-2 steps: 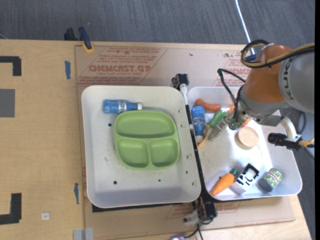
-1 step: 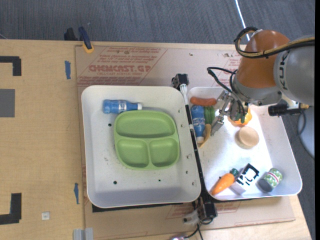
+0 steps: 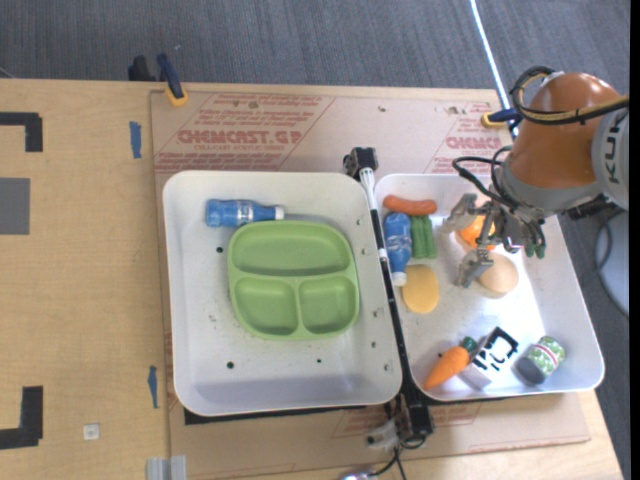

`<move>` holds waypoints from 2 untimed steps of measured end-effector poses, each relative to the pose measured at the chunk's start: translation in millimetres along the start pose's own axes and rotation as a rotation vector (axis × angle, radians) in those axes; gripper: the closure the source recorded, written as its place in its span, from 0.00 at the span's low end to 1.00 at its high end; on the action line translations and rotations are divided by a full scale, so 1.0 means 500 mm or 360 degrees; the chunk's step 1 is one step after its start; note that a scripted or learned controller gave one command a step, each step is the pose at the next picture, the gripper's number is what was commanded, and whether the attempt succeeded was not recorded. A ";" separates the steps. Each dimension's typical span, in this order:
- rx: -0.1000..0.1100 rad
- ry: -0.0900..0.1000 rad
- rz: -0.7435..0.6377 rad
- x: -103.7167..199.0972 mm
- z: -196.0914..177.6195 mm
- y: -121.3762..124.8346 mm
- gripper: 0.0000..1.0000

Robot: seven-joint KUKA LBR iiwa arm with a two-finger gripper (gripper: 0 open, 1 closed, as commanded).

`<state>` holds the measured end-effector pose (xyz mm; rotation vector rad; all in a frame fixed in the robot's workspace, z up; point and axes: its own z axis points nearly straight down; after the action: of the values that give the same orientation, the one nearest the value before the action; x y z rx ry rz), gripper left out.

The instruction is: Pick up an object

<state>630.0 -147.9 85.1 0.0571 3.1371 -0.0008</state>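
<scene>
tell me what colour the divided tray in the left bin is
Light green; the divided tray shows clearly in the camera view, lying in the left bin.

The green three-compartment plastic plate (image 3: 292, 276) looks smooth and matt; the two shallow white plastic bins (image 3: 190, 268) show a slight sheen, resting on printed brown cardboard sheet (image 3: 300, 133).

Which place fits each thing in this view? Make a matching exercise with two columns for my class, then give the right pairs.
Things:
1. green three-compartment plate
2. blue plastic bottle with a white cap
3. orange toy carrot with a green top
4. pale yellow lemon-shaped toy

Places:
A. near front edge of right bin
B. middle of left bin
C. right bin, beside the divider between the bins
D. back of left bin, behind the plate

Pairs: 1-B, 2-D, 3-A, 4-C
</scene>
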 end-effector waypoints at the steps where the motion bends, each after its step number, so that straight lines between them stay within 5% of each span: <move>1: -0.0002 -0.0005 -0.0488 -0.016 -0.001 0.093 0.00; 2: -0.0004 -0.0002 -0.0555 0.005 0.000 0.038 0.00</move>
<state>628.0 -128.5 85.2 -0.4876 3.0985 0.0022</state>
